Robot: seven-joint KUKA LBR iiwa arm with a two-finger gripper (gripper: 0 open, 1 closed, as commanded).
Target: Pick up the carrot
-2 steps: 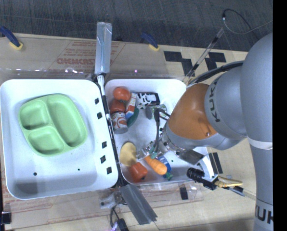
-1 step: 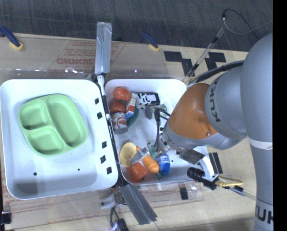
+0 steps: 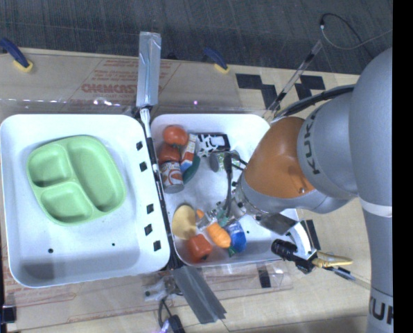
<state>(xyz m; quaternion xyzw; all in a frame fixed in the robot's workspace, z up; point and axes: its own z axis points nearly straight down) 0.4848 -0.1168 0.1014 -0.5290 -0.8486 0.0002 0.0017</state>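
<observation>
The carrot [image 3: 219, 236] lies near the front edge of the right bin [image 3: 251, 123], between a red tomato-like piece [image 3: 199, 248] and a blue object [image 3: 238, 241], with a yellow piece [image 3: 184, 220] just behind. The gripper [image 3: 227, 217] hangs right above the carrot, but whether its fingers are parted or closed cannot be told. The left bin [image 3: 12, 186] holds a green divided plate [image 3: 75, 179].

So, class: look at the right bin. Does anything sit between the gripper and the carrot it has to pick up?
Nothing visible does. The gripper is already right over the carrot at the near end of the right bin. Crowding is the concern: a red item and a blue item press against the carrot's sides.
</observation>
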